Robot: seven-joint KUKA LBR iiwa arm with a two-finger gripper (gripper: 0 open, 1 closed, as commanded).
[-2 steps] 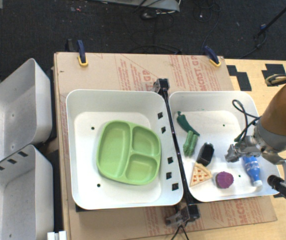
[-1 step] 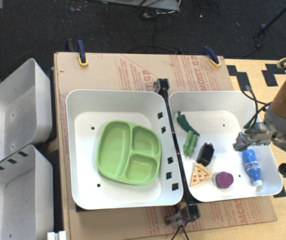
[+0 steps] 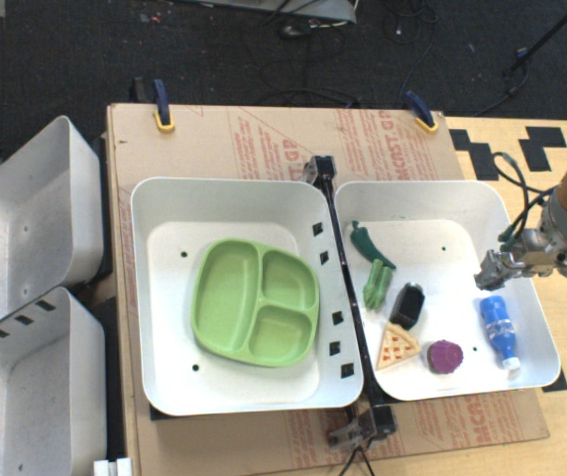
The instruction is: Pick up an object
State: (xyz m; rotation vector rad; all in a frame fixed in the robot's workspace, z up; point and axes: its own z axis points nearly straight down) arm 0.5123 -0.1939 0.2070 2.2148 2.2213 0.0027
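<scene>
Gripper [image 3: 494,272]: we logged it at the right bin's [image 3: 442,198] right side, hanging above the bin floor just up from the blue bottle [image 3: 499,331]. We could not tell how it was set, and nothing showed in its hold.

Right bin, contents, as we counted them:
- blue bottle, lying down near the right wall, pale cap toward the near corner; the closest candidate for the pick.
- purple lump [image 3: 445,356], near the front wall, between the bottle and the pizza slice.
- toy pizza slice [image 3: 396,348], flat, just beside the divider.
- black block [image 3: 407,305], just above the pizza slice, close enough that we could not say whether they touched.
- green toys [image 3: 376,278], a dark curved piece above a lighter one, close by the divider.

Left bin [image 3: 155,206]: one green divided plate [image 3: 256,303], lying flat.

Risks, as we judged them: the bottle, being round, might have rolled from the fingers as they closed; it lay near the wall, so a descent set too far right might have struck the rim. A grasp among the black block and pizza slice might have caught both or pushed one aside.

Writing: red print on the board [image 3: 254,147] under the bins, upside down to the camera and not legible to us. We could read no label on the bottle.
</scene>
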